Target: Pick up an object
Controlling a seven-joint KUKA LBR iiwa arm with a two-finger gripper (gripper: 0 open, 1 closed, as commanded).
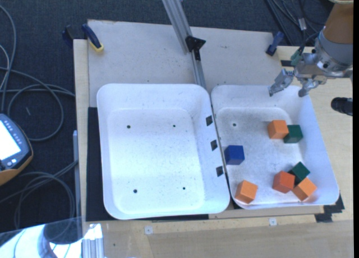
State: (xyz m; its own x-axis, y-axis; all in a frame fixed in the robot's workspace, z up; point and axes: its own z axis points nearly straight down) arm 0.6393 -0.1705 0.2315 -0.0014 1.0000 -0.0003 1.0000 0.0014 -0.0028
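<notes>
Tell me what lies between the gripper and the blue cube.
Only bare white bin floor lies between the gripper and the blue cube, seen in the camera view.

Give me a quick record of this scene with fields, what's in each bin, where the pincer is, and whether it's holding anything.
left bin: white, shallow, no blocks seen in it
right bin: white, shallow, holds seven blocks
blue block: alone near the right bin's left wall
upper pair: orange block touching green block
lower cluster: red block, dark green block, orange block at right, packed close
front orange block: apart, near the front edge
pincer: open, above the right bin's far rim
held: nothing between its fingers
</notes>
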